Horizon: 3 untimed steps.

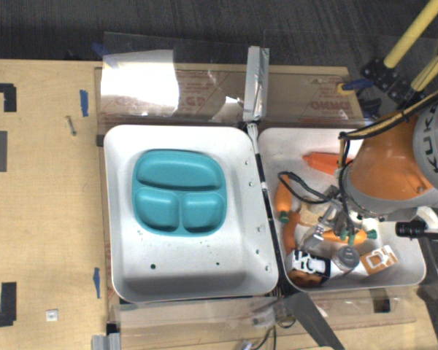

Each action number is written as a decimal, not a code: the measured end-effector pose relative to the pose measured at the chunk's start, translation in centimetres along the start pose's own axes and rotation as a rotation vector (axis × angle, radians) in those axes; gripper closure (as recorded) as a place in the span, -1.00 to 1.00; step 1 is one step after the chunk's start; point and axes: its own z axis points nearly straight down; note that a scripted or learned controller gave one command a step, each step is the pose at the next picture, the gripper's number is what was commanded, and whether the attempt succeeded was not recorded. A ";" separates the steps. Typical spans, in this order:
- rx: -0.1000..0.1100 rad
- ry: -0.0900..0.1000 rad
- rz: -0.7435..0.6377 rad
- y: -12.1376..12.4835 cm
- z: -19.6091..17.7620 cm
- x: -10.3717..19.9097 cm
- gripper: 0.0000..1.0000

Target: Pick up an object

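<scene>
The right bin holds a jumble of small objects: an orange carrot-shaped piece at the back, an orange object by the left wall, a black-and-white item at the front, and an orange-and-white block at the front right. My gripper reaches down into this pile from the right, under the arm's orange band. Its tips are lost among cables and clutter. Nothing is visibly lifted.
The left bin contains a teal divided plate. A metal divider stands behind the bins. Black cables loop over the right bin. Yellow bars cross the top right corner.
</scene>
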 end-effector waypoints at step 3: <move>0.005 0.012 0.245 5.1 -0.4 -8.1 1.00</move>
